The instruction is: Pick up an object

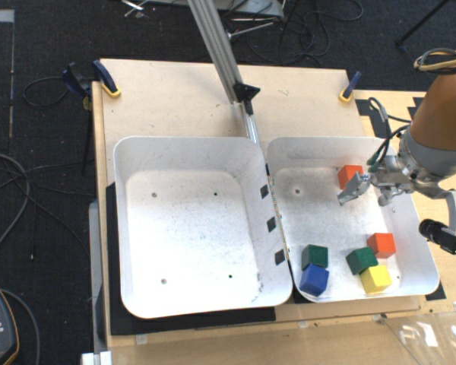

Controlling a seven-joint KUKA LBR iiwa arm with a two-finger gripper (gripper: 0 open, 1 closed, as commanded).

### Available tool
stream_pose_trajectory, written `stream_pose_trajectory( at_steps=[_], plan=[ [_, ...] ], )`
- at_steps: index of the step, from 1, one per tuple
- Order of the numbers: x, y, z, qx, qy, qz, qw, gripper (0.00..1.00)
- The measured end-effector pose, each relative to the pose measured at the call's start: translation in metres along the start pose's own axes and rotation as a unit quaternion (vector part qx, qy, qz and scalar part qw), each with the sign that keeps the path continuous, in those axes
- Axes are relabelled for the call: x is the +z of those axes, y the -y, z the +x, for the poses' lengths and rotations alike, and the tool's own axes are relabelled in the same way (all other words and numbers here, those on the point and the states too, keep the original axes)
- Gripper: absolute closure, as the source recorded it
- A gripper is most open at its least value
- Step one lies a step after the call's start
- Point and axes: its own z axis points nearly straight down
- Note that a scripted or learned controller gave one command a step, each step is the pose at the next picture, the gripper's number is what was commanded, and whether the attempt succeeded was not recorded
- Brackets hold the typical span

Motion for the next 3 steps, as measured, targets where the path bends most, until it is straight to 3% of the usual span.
stream_pose_trajectory(
  at_steps=[1, 2, 3],
  plan=[
    [0.066, 0.056, -0.058, 0.004, 0.001, 0.002, 1.0, 0.0],
    [0.092, 0.032, -0.019, 0.002, 0.001, -0.001, 1.0, 0.0],
    [0.109, -0.042, -0.031, -0.002, 0.001, -0.003, 1.0, 0.0]
  ],
)
